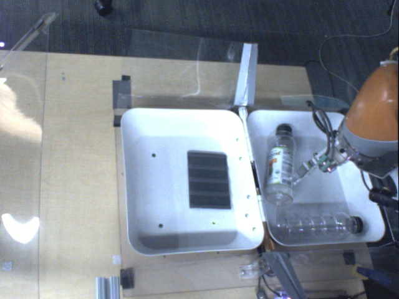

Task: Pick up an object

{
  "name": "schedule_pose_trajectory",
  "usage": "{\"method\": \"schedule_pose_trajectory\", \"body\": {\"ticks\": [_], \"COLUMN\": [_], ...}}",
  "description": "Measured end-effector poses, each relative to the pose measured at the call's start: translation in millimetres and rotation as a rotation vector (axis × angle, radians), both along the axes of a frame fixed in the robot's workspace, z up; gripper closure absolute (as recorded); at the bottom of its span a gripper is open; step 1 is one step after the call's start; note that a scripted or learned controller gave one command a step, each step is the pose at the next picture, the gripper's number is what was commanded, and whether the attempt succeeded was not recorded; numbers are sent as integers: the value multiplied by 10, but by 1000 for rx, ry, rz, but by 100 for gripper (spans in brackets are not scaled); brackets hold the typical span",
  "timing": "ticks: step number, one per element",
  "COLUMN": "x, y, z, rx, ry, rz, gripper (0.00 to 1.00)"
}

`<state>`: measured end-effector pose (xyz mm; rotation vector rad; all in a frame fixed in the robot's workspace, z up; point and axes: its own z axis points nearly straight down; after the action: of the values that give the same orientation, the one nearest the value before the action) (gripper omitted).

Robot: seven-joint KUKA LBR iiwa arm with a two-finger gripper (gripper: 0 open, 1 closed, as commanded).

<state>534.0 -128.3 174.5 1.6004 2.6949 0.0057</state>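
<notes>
Hand point(307, 167) low in the right bin point(312, 118), reaching left beside the upright-lying bottle point(280, 165), grip state unclear

Count from the bench side. Two white bins, one left point(134, 167), one right point(368, 195), set side by side. Two clear plastic bottles, both in the right bin: one labelled bottle point(280, 164) with a dark cap, lying at the bin's left side; one unlabelled bottle point(317, 225), lying along the near wall. One dark ribbed tray point(209, 179), in the left bin. One arm point(373, 114), at the right.
</notes>
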Motion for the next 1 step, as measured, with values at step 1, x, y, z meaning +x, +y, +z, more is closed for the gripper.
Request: {"method": "schedule_pose_trajectory", "body": {"ticks": [1], "x": [404], "y": [-16], "z": [-380], "rx": [-12], "ry": [-28], "rz": [107], "gripper": [0]}}
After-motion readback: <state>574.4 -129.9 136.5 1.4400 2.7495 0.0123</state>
